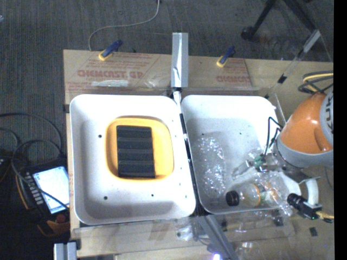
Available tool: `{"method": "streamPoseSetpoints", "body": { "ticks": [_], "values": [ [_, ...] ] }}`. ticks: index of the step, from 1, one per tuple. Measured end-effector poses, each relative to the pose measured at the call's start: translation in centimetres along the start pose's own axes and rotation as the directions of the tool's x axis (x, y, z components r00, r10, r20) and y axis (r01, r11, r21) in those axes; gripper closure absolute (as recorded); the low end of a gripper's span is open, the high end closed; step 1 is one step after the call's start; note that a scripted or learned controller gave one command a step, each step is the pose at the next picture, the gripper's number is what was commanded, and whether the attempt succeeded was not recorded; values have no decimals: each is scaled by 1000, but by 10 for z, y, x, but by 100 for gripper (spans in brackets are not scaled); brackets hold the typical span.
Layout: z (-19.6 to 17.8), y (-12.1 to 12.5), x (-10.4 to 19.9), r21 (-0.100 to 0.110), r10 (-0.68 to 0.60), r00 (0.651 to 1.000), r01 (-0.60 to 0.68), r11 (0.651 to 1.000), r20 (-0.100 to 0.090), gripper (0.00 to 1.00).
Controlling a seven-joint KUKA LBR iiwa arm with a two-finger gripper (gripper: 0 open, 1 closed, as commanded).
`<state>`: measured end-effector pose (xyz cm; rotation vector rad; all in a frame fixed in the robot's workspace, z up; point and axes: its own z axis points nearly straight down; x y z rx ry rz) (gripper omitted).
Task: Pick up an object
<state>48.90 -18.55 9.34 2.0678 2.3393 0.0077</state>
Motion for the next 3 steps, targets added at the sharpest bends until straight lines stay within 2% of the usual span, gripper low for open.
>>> {"method": "streamPoseSetpoints", "body": {
  "ticks": [1,2,3],
  "values": [
    [3,68,-25,8,156,988,-156,988,-7,0],
    [0,-1,-16,-1,19,1000,-19,1000,-2,0],
    [-24,64,-40,19,194,981,-194,981,-14,0]
  ]
}}
